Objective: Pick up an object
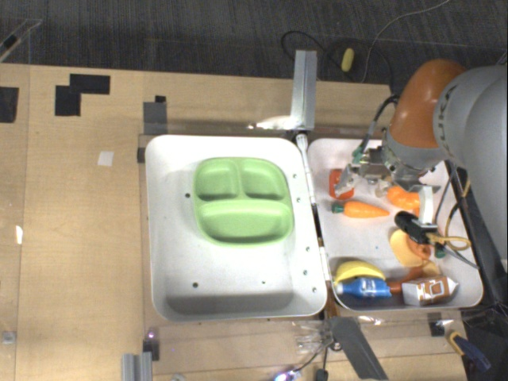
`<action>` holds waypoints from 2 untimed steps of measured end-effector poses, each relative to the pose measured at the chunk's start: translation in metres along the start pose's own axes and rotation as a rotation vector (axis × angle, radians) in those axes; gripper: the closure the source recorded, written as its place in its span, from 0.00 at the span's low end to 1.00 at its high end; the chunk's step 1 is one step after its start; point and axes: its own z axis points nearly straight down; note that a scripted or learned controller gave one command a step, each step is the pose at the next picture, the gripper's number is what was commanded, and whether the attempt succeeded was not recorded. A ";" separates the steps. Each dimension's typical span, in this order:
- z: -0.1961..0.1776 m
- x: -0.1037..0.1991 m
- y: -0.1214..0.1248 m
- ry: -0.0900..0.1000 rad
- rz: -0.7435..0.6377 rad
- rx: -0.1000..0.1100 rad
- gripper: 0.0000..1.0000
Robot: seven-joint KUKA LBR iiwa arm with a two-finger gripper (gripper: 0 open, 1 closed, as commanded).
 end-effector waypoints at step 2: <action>0.009 -0.014 -0.047 0.000 0.022 -0.009 0.00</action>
